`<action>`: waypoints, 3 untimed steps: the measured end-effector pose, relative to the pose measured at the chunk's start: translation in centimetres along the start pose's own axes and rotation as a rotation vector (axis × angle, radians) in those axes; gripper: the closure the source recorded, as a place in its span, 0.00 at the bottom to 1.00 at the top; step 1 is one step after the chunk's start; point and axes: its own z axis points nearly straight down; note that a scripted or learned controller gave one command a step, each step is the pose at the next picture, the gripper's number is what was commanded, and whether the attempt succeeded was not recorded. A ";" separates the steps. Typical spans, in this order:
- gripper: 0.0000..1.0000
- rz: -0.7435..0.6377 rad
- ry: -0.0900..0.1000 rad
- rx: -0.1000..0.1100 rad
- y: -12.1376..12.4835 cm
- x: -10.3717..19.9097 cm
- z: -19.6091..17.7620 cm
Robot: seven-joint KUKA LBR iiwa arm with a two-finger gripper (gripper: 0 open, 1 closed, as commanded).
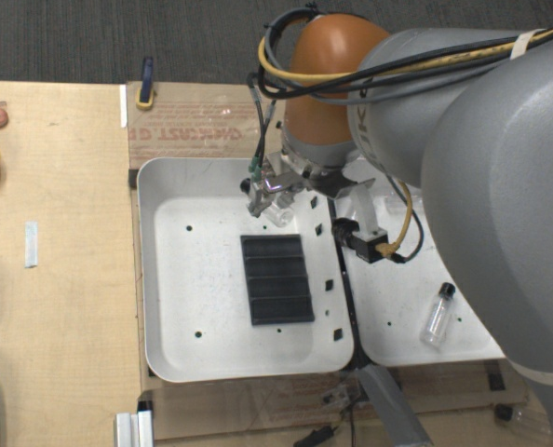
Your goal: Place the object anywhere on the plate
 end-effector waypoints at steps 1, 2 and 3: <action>1.00 -0.089 0.000 0.000 -2.2 4.7 -7.1; 1.00 0.051 -0.001 0.000 1.1 6.6 -4.6; 1.00 -0.091 -0.001 -0.001 -4.0 9.9 -13.1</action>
